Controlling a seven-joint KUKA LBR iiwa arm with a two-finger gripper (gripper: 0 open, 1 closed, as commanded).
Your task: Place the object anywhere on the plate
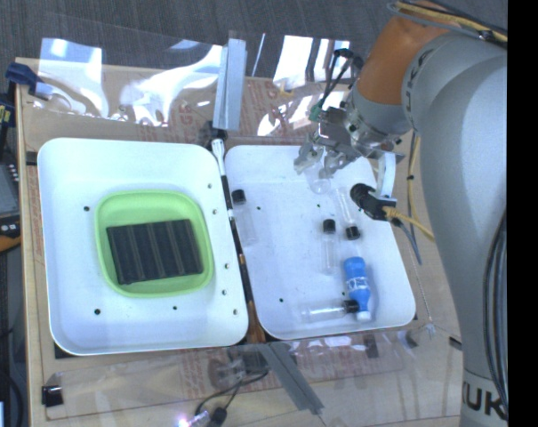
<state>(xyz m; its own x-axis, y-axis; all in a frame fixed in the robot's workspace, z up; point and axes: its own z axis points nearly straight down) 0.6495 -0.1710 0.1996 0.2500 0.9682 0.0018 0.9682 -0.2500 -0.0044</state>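
A lime green plate (pixel 191 210) lies in the left bin (pixel 64 167) and carries a dark ridged rectangular insert (pixel 155 249). In the right bin (pixel 277 283) lie a blue and white bottle (pixel 357 285), a clear tube with a black cap (pixel 326 310) at the front, and another clear tube (pixel 327 254) near the middle. My gripper (pixel 322 163) hangs over the far end of the right bin, open, with nothing visible between its fingers. It is well away from the bottle and from the plate.
Small black caps lie loose in the right bin (pixel 351 232) (pixel 237 197). A ridge where the bins meet (pixel 233 238) divides them. Crinkled clear plastic sheeting (pixel 162 92) lies behind both bins. The arm's grey body (pixel 455 194) fills the right side.
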